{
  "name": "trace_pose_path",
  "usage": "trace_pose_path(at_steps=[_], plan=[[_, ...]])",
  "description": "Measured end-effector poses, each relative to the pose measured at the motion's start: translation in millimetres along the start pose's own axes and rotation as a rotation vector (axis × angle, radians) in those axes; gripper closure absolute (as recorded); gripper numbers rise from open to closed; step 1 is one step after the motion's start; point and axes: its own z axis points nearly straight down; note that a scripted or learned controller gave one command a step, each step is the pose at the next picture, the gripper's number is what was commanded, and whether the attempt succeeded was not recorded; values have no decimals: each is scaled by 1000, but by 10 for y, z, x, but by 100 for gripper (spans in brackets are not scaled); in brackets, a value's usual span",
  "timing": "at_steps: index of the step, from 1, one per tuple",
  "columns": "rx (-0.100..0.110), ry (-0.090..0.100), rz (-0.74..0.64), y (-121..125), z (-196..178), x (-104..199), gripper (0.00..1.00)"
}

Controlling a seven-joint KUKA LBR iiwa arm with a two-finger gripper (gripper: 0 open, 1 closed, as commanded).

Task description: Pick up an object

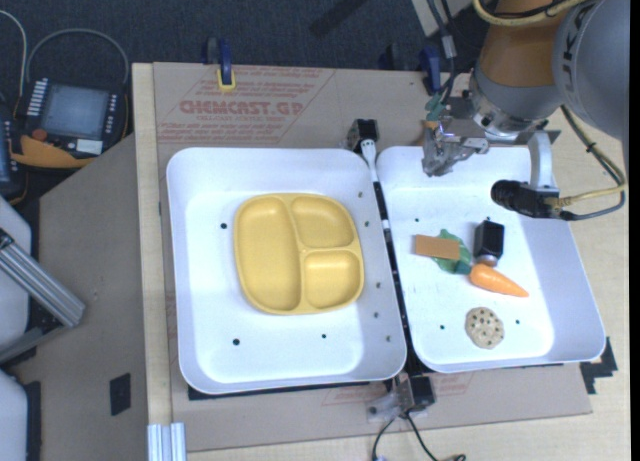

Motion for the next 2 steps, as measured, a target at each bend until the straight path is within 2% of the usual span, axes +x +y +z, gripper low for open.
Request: trace_pose_path(at_steps=[2], plan=[[1,0,0,-447,181,990,100]])
